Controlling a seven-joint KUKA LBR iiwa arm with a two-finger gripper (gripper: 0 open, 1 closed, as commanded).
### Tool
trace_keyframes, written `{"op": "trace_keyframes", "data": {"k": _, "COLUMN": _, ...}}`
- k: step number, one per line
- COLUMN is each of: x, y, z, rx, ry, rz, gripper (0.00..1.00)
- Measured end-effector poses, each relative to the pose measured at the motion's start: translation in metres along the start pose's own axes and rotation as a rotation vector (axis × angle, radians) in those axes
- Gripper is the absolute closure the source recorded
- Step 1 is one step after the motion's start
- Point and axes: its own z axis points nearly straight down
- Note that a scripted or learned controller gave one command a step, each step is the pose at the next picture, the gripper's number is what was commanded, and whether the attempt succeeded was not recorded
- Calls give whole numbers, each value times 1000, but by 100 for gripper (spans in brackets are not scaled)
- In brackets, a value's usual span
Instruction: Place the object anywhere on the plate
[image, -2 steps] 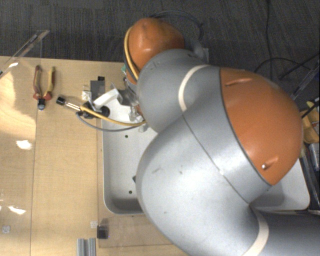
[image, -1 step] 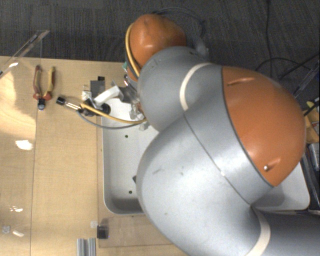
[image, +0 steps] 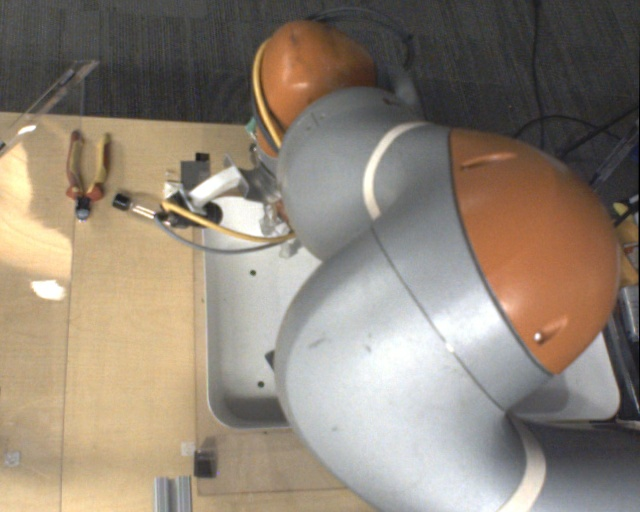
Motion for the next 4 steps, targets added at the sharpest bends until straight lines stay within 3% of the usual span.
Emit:
{"op": "trace_keyframes", "data": {"k": 1, "x": -28, "y": 59, "z": 64, "rx": -3, "ry": -7, "rz": -99, "gripper": 100}}
{"op": "trace_keyframes", "data": {"k": 2, "x": 4, "y": 11, "z": -21, "rx": -3, "ry": -3, "rz": -468, "gripper": 100}}
{"op": "trace_keyframes", "data": {"k": 3, "x": 5, "y": 21, "z": 87, "rx": 3, "ry": -9, "rz": -882, "gripper": 100}}
{"op": "trace_keyframes", "data": {"k": 4, "x": 21, "y": 6, "z": -47, "rx": -7, "ry": -1, "rz": -1512, "gripper": 100}}
